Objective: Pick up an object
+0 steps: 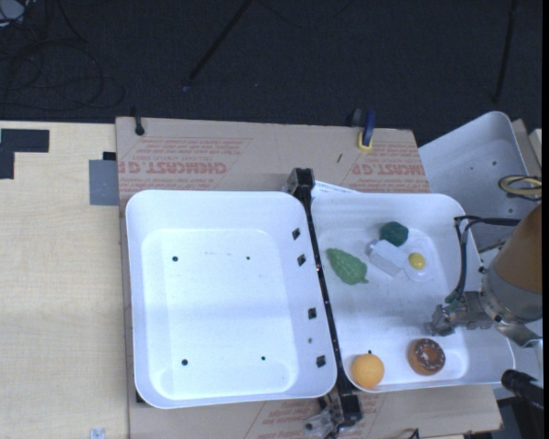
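The right bin [348, 210] holds several small objects. A green leafy piece [347, 266] lies left of centre. A dark green lump [393, 234] sits beside a clear packet with a yellow spot [404, 260] at the back. An orange ball [368, 370] and a brown doughnut [427, 357] rest along the front wall. My gripper [446, 322] is low over the bin's right side, just above and right of the doughnut, with nothing visibly held. The arm [517, 268] enters from the right.
The left bin [137, 245] lies alongside, split from the right one by a black-clipped divider [313, 291]. A cable [460, 254] loops over the right bin's rim. Cardboard [256, 158] underlies both bins, with a blue clamp [367, 128] at its back edge.
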Tool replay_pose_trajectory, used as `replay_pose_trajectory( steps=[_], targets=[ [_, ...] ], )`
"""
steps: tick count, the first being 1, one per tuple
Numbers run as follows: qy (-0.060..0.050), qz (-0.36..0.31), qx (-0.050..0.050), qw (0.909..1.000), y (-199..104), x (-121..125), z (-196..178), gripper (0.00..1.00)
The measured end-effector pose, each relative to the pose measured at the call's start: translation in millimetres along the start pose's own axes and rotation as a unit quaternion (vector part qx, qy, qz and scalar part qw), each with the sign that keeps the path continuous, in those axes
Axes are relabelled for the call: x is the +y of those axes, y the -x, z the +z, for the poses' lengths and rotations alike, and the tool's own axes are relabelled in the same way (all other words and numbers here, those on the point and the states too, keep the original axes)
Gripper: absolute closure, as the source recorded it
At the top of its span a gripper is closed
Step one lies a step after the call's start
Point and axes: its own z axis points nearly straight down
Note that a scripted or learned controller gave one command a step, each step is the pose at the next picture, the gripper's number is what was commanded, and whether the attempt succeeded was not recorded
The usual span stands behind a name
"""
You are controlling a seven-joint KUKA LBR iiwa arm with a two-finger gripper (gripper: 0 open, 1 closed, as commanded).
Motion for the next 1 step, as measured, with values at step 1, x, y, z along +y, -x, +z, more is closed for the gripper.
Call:
replay_pose_trajectory(
  steps=[1],
  targets=[
    [0.0,0.001,0.0,1.0,0.2,-0.2,0.4,0.0]
  ],
)
